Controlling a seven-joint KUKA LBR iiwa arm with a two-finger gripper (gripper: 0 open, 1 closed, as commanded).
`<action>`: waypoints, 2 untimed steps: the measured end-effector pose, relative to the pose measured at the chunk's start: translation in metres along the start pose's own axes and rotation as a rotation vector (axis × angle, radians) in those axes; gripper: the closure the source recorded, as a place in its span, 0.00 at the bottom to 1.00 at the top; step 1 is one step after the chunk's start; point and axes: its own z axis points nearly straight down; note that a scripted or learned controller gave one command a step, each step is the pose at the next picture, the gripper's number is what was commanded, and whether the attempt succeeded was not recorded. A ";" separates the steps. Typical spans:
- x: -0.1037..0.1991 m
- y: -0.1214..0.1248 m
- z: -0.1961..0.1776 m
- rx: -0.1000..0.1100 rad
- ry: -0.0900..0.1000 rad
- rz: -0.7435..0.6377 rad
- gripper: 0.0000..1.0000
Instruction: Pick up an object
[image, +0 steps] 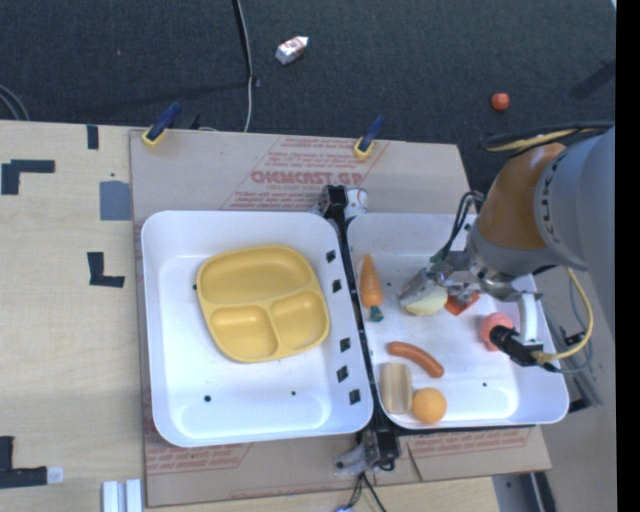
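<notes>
You've got 2 shallow white bins: left bin holds 1 yellow divided plastic tray; right bin has approx. 7 toy foods. Gripper sits at the pale yellow-green piece; jaw state can't be told.

A pale yellow-green fruit piece lies in the right bin, beside a small red item.

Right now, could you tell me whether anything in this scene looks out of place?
Two things lie off the bench on the dark floor: a small crumpled white item at the top and a small orange-red ball at upper right. Everything else sits inside the bins.
</notes>
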 end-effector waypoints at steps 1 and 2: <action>0.000 0.007 -0.019 -0.020 -0.003 0.000 1.00; 0.029 -0.024 -0.121 0.004 0.001 -0.001 1.00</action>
